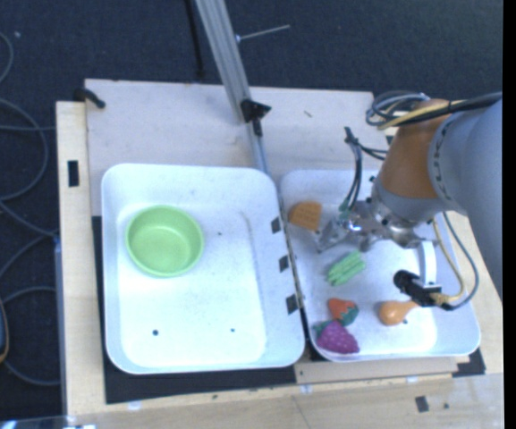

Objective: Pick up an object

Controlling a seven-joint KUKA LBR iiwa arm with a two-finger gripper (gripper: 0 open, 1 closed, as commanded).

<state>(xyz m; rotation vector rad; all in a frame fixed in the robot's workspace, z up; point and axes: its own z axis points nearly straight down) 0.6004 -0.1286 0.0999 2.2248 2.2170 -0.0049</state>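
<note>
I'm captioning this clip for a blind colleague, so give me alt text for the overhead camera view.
A grey robot arm reaches from the right over the right white bin, its gripper low above a green toy vegetable among toy foods. The left white bin holds a green bowl.

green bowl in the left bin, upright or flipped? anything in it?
Upright and empty. The green bowl shows its open mouth to the camera, rim all round, bare green inside. It sits in the left bin, near its far left corner.
</note>
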